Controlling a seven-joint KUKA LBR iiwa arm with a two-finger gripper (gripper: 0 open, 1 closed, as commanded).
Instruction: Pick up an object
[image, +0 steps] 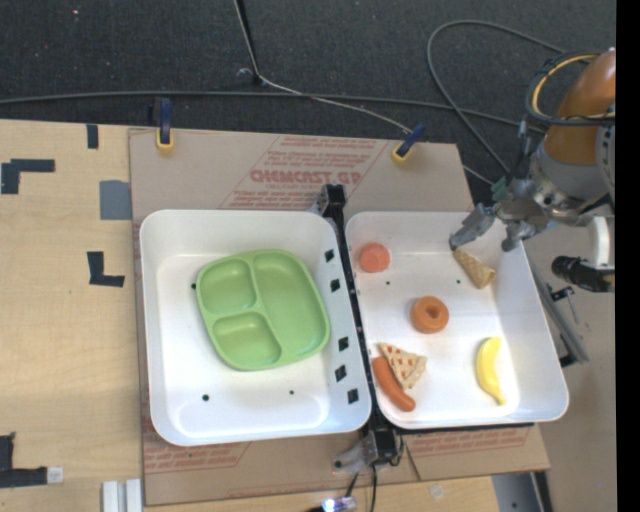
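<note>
White right bin (530, 330): fingers (466, 237) spread over its far edge.

I see open floor mid right bin (520, 300), between doughnut (430, 315) and banana (488, 369). Pizza slice (403, 364) touches sausage (392, 385), tight there. Green tray (262, 308) takes most of left bin (170, 330); front strip free.

Glossy plastic green tray (262, 309), smooth white bins (170, 330).
</note>
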